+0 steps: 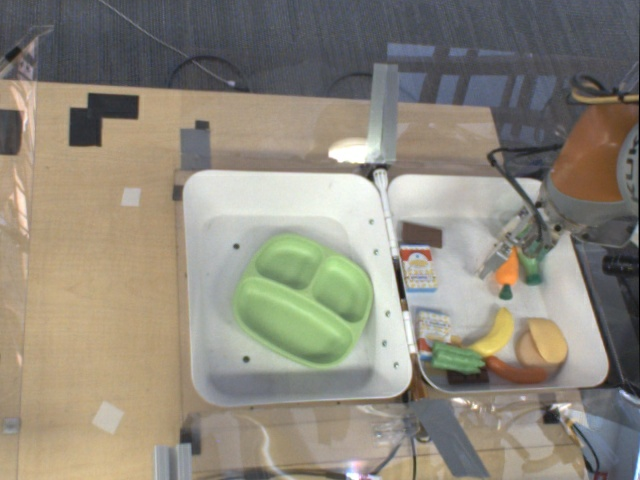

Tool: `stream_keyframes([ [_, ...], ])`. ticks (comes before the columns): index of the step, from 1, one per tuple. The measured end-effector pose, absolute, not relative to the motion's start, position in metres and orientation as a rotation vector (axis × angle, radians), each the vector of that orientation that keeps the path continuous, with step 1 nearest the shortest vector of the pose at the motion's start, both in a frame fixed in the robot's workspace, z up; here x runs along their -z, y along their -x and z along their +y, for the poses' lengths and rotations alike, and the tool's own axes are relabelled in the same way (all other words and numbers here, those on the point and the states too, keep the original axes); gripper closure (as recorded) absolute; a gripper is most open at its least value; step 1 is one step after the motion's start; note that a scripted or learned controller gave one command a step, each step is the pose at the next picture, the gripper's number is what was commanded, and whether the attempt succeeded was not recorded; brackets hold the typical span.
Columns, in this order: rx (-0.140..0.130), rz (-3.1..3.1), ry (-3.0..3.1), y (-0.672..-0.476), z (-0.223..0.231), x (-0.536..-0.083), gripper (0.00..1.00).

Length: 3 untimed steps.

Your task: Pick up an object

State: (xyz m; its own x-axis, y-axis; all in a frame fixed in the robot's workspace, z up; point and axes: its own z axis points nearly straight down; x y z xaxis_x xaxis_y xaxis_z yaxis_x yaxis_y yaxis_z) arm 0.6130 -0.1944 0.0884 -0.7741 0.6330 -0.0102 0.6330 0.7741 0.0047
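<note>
End effector (510, 255), finger state indeterminable, sits over the toy carrot (508, 271) near the right bin's (590, 313) right edge.

Bright, even overhead light. Glare spot on the bench (348, 151) at twelve o'clock. Soft shadows inside the left bin (200, 268); slightly soft focus.

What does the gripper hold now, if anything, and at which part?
It cannot be told. The gripper is low in the right bin, right beside an orange carrot-like toy and a small green toy, but no clear hold on either shows.
</note>
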Motion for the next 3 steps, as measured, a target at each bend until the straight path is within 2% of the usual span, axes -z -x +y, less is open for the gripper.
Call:
stream_keyframes([
  [1,-0.003,2.940,-1.037,-0.617,-0.193,-0.104,1.00],
  [2,-0.009,2.785,-1.418,-0.639,-0.142,-0.252,1.00],
  [3,-0.004,2.790,-1.424,-0.637,-0.144,-0.247,0.00],
])
